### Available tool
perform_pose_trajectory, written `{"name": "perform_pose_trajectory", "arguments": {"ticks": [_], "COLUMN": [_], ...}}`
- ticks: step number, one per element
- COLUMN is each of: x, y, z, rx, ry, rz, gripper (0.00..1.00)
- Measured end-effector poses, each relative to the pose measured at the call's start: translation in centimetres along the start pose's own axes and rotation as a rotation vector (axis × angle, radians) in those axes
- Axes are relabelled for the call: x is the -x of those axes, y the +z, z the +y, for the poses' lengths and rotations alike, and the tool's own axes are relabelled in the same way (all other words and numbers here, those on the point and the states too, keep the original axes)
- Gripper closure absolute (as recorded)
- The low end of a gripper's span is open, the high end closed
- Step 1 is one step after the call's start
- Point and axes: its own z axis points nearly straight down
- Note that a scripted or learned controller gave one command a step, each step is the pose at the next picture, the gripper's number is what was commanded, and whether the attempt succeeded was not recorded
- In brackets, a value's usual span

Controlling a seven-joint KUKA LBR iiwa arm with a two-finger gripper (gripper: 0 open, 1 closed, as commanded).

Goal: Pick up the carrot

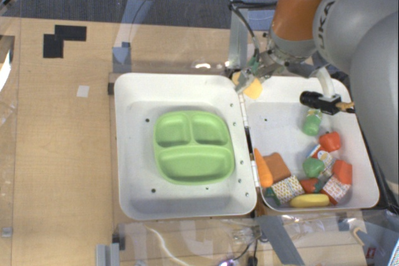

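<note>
The carrot (pixel 262 169) is an orange wedge lying along the left wall of the right bin (pixel 283 99), at its near end, next to a brown block (pixel 278 166). My gripper (pixel 250 77) hangs at the far left corner of that bin, well away from the carrot. A pale yellow piece (pixel 254 90) sits right under the gripper tip. Whether that piece is gripped is unclear from this angle.
The left bin (pixel 134 134) holds a green divided plate (pixel 194 146). Several toy foods crowd the right bin's near right side: a green pepper (pixel 312 123), a yellow banana (pixel 310 200), patterned boxes (pixel 287 189) and red pieces (pixel 341 170). The arm covers the upper right.
</note>
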Motion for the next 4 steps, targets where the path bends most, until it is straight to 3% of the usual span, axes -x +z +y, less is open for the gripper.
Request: {"name": "perform_pose_trajectory", "arguments": {"ticks": [1,2,3,4], "x": [3.8,3.8,3.7,3.7], "y": [5.6,4.5,-0.7,-1.9], "z": [-4.7,-4.4,-3.9,-3.7], "rx": [0.0,0.006,0.0,0.006], "ry": [-0.03,-0.034,0.024,0.019], "rz": [0.0,-0.002,0.0,-0.004], "gripper": [1.0,1.0,1.0,1.0]}}
